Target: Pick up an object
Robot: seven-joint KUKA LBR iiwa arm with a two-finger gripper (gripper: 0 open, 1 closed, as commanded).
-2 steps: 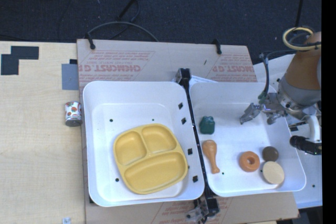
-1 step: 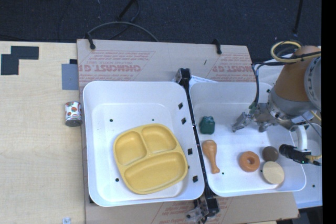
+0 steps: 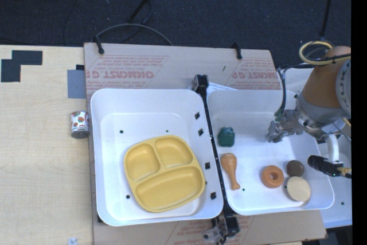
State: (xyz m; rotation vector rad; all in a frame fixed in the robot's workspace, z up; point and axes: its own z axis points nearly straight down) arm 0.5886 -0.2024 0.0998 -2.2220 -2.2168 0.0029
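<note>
— While the arm (image 3: 324, 89) reaches in, where is the end effector (image 3: 277, 131)?

— It hangs over the right bin (image 3: 252, 112), beyond the doughnut (image 3: 272, 176). If it is wide or narrow, I cannot tell.

— And the other things?

— Left of the doughnut lies a drumstick (image 3: 230, 170), further up a green block (image 3: 226, 136). Right of it are a brown ball (image 3: 295, 168) and a pale disc (image 3: 298, 189). The yellow tray (image 3: 164, 172) is in the left bin (image 3: 114, 117).
</note>
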